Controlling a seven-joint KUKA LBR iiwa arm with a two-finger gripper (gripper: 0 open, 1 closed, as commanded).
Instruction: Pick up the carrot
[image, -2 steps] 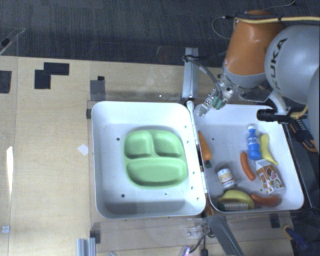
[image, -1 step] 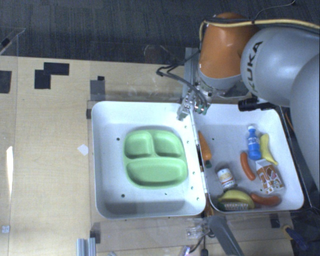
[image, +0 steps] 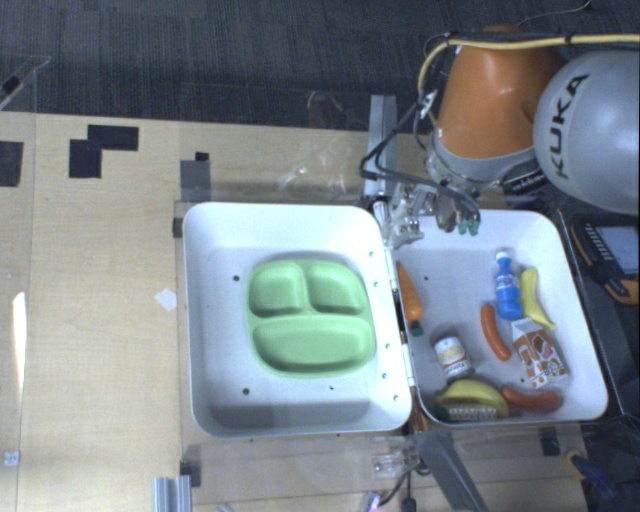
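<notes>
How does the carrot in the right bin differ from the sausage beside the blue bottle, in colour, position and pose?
The carrot is orange with a dark green end; the sausage is red-orange all over. The carrot lies along the right bin's left wall; the sausage lies further in, just below the blue bottle. The carrot looks longer and tapered; the sausage is shorter, with rounded ends. Both lie flat, pointing roughly top to bottom in the view.
</notes>
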